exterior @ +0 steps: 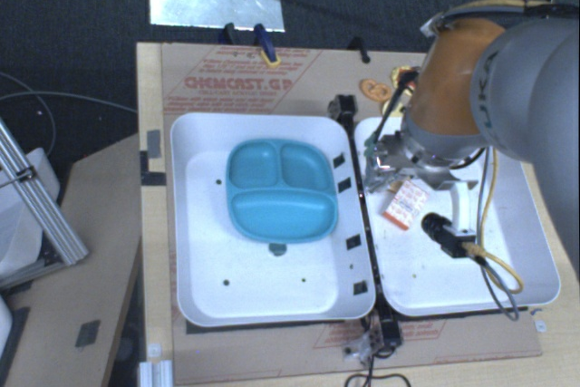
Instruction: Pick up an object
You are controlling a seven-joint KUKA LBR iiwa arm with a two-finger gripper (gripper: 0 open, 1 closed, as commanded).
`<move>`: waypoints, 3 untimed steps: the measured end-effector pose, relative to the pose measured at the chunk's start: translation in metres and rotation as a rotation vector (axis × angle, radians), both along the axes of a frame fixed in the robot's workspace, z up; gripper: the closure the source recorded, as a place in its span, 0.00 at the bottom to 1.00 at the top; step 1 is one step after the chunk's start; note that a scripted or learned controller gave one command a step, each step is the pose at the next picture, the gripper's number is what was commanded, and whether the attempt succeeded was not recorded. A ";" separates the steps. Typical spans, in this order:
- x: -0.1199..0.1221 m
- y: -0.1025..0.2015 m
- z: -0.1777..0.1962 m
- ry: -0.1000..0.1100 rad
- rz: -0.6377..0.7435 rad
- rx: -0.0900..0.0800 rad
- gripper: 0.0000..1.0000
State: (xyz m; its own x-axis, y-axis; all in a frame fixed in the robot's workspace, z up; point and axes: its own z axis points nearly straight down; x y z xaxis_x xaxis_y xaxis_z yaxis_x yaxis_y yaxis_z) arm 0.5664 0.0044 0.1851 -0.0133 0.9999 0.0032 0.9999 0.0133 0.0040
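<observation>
The small white packet with red print is lying flat on the floor of the right bin, in the half nearer the left bin. The gripper is reaching down into the same bin, and the packet is sitting just beside it, slightly below and to the right of it in the camera view. Their edges are appearing to meet, though whether they are actually touching is not clear. The grey arm with its orange band is covering the gripper from above, so it is impossible to tell how far it is open, and nothing is showing in its grasp. The packet is looking tilted, with one corner pointing toward the gripper.

In the left bin a blue divided plate is lying upright near the centre, well apart from the gripper and separated from it by the bins' adjoining walls. Both bins are resting on a brown cardboard sheet, where a small orange disc is lying just beyond the right bin's far rim.
</observation>
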 end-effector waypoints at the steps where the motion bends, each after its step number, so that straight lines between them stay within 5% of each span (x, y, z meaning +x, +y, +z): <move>1: -0.036 -0.105 -0.029 0.006 -0.022 -0.008 1.00; 2: -0.044 0.034 0.009 -0.001 0.004 0.002 1.00; 3: -0.081 0.068 0.024 0.004 -0.004 -0.001 1.00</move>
State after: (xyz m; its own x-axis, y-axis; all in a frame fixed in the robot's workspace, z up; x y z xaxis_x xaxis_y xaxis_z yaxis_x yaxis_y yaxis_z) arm 0.4854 0.0725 0.2093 -0.0090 1.0000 0.0026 1.0000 0.0090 -0.0004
